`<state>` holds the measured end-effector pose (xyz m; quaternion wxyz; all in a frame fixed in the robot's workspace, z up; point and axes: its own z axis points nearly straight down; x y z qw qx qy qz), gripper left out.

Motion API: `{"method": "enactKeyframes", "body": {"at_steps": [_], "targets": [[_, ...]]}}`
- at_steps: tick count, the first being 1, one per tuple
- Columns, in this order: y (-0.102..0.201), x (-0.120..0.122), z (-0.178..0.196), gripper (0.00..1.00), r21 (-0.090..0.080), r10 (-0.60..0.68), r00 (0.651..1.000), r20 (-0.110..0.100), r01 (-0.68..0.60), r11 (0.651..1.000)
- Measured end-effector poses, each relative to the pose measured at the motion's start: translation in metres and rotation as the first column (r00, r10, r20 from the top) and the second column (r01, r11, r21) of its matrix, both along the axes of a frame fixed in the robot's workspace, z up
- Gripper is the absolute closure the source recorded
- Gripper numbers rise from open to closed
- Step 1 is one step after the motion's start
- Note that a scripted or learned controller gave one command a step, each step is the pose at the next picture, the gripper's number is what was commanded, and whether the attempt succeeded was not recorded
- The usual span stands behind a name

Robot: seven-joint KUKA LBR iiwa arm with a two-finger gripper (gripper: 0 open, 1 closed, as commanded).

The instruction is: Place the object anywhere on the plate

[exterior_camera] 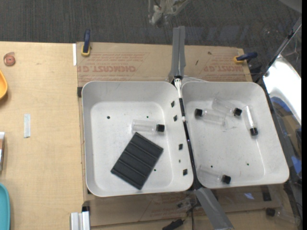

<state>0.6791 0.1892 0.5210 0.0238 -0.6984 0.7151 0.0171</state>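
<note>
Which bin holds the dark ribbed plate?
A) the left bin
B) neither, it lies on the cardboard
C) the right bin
A: the dark ribbed plate lies flat on the floor of the left bin, just below a clear vial with a black cap.

Single fixed camera above bench, angled down; both bins [178, 96] in frame, left bin nearer centre, floor along top.

Left bin [96, 99]: black plate [137, 160] and vial [147, 126] mid-floor; back and left floor free.
</note>
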Motion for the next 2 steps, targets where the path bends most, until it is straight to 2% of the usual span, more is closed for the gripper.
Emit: {"method": "enactKeyframes", "body": {"at_steps": [2], "targets": [[-0.0027, 0.0034, 0.0176, 1.0, 0.012, -0.01, 1.0, 0.005, 0.01, 1.0]]}}
